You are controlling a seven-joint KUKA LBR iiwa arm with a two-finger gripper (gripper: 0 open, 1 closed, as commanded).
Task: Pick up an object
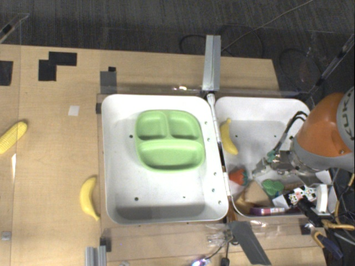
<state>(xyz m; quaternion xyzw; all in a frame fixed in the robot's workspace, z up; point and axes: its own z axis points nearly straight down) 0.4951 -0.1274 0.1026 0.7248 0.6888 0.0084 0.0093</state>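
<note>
The objects on offer are lying bunched in the right bin (260, 112), most of them crowding its near edge: a red piece (237, 177), a tan wedge (254, 193), a green piece (272, 187) and a dark purple stick (260, 210), with a yellow banana (227, 137) sitting apart from them along the bin's left wall. The gripper (270, 164) is hovering just above that pile, closest to the green piece and the tan wedge, with the arm (327, 132) reaching in over the bin's right side. The risk here is the crowding: the pieces are touching or overlapping, so a descent could be landing on an edge, nudging a neighbour aside or catching two things at once, and the tan wedge's sloped face looks likely to slip. Whether the jaws are spread or pressed together I cannot tell, since the wrist is hiding them; nothing is visibly held between them.
</note>
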